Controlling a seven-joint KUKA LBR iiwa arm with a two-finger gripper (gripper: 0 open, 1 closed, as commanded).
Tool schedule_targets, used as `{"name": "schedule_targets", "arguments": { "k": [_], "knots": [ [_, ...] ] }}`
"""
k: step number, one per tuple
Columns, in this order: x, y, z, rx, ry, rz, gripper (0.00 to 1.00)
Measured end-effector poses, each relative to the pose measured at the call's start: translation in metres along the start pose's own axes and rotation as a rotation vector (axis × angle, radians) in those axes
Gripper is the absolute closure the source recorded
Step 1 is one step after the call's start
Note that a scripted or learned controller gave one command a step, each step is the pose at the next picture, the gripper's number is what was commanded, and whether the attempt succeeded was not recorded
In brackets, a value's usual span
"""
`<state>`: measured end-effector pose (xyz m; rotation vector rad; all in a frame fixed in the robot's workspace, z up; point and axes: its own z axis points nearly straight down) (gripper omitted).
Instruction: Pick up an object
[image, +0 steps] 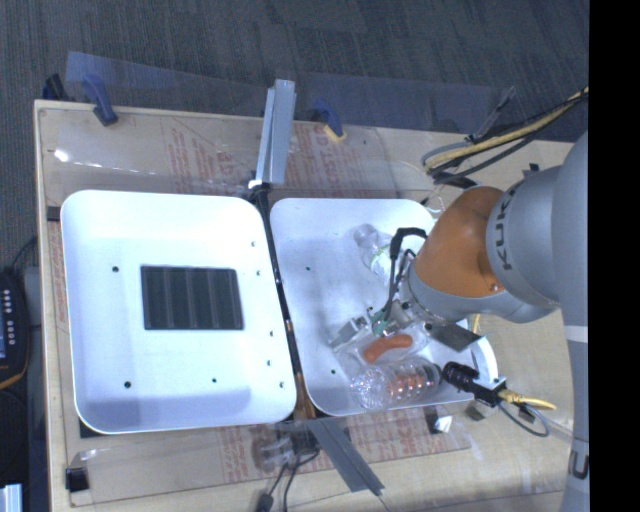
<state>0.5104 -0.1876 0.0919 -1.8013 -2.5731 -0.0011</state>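
Smooth orange sausage (387, 347) (clear crinkly clutter (368, 383))

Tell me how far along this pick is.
Done: the arm has reached over the right bin. In hand: the gripper is down among the clutter beside an orange piece; no grasp is visible. Left: gripping and lifting something.
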Motion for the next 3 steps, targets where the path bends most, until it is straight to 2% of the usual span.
{"name": "schedule_targets", "arguments": {
  "k": [1, 2, 3],
  "knots": [
    [0.0, -0.035, -0.024, 0.0, 0.002, 0.017, 0.0],
    [-0.019, -0.014, -0.054, 0.003, 0.0, 0.06, 0.0],
    [-0.037, 0.036, -0.073, 0.002, 0.0, 0.05, 0.0]
  ]
}}
